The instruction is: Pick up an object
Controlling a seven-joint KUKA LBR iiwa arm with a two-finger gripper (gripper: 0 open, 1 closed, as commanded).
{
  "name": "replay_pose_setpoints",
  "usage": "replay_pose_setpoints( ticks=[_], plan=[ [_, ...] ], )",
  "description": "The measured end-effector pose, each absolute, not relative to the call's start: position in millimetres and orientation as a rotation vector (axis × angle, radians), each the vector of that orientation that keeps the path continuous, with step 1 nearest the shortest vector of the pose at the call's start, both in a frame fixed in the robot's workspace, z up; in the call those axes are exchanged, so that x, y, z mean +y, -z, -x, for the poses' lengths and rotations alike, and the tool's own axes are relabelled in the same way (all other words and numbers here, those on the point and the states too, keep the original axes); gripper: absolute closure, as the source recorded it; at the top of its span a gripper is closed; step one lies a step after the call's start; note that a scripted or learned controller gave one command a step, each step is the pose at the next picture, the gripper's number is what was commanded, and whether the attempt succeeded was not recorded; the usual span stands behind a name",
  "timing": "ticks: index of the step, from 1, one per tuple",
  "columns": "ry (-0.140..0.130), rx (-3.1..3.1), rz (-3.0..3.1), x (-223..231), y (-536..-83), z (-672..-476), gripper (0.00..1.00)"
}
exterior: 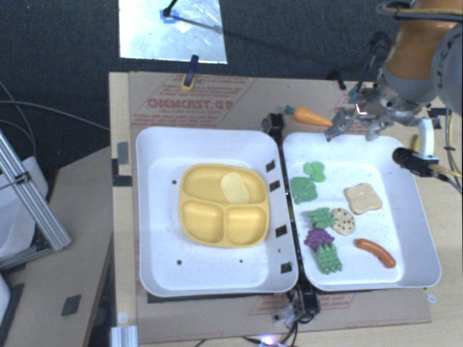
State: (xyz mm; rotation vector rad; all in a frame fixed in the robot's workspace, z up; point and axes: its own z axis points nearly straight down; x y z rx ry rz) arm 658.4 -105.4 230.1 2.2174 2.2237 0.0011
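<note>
Orange carrot (pixel 309 116) lies on the worktop (pixel 239 101) just beyond the right bin's (pixel 423 215) far rim. I see the gripper (pixel 356 126) hovering over that rim, just right of the carrot, fingers spread, nothing between them. Right bin holds green leafy pieces (pixel 307 182), toast slice (pixel 362 198), cookie (pixel 343 222), purple grapes (pixel 318 238), sausage (pixel 375 252). Left bin (pixel 155 215) carries a yellow divided plate (pixel 223 205) with a pale round piece (pixel 234 188) in its far compartment.

Grey arm (pixel 443 49) with an orange band, black cables, and a metal tool (pixel 356 125).
</note>
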Motion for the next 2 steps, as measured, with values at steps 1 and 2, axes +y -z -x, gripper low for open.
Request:
replay_pose_setpoints(
  ticks=[1, 2],
  plan=[
    [0.008, 2.22, -2.229, -173.7, -95.6, -655.4, 0.0],
    [-0.013, 2.231, -2.206, -82.5, -188.3, -619.8, 0.0]
  ],
)
